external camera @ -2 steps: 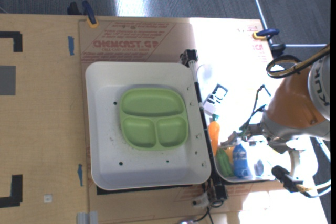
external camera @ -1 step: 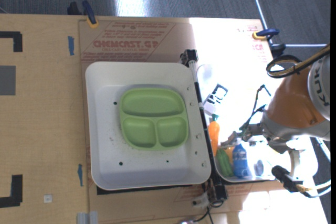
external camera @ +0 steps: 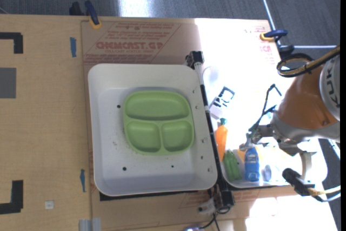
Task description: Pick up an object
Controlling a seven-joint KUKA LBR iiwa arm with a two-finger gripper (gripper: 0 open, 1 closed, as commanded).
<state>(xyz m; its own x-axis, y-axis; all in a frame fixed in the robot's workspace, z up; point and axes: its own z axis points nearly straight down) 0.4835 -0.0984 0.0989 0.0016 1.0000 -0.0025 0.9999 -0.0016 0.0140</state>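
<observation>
green divided plate (external camera: 158, 121) fills left bin's (external camera: 102, 116) middle, toys (external camera: 238, 157) crowd right bin's near corner

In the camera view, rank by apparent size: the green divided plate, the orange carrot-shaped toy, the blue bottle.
1. Green three-compartment plastic plate, by far the largest.
2. and 3. Orange carrot-shaped toy and small blue bottle look about alike; glare makes ranking unsure.
</observation>
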